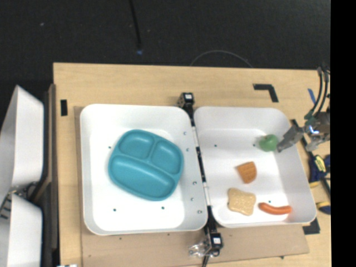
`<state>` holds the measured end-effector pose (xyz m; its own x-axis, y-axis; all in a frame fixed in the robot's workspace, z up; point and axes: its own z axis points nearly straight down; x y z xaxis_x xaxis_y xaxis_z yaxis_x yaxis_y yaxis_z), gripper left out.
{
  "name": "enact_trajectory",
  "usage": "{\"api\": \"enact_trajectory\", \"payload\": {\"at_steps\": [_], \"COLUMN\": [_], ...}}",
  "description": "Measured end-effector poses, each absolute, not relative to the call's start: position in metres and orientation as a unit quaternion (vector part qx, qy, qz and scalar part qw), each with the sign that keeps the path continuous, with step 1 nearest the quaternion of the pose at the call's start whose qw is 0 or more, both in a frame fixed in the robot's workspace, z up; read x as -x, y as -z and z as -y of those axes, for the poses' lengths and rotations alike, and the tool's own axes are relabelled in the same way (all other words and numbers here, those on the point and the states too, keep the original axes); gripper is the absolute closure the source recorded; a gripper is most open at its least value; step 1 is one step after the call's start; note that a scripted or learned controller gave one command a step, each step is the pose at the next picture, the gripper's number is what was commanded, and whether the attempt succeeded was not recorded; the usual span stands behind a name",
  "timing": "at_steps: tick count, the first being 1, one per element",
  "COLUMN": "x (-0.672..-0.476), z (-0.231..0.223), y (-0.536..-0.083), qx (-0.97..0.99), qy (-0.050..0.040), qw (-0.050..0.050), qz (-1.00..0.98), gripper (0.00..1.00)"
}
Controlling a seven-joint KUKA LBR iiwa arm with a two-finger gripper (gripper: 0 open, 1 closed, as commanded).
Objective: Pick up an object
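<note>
The right bin (289,174) holds a small green object (268,143) near its far right side, an orange chunk (247,172) in the middle, a tan bread-like piece (241,202) at the front and a thin red-orange stick (275,208) beside it. My gripper (288,140) reaches in from the right edge, low over the bin's right wall. Its tip lies just right of the green object, touching or nearly touching it. Nothing is seen held.
The left bin (97,204) carries a teal divided plate (146,163). Clamps (186,99) sit at the far and near ends of the seam between the bins. Cables and blue parts (317,166) crowd the bench's right edge.
</note>
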<state>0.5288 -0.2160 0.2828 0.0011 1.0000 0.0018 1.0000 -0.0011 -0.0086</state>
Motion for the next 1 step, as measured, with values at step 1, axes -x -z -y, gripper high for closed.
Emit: {"api": "enact_trajectory", "payload": {"at_steps": [1], "x": [-0.5308], "z": [0.2156], "y": [-0.2884], "qx": [0.707], "qy": [0.0005], "qw": [-0.001], "qz": [0.707], "gripper": [0.0]}}
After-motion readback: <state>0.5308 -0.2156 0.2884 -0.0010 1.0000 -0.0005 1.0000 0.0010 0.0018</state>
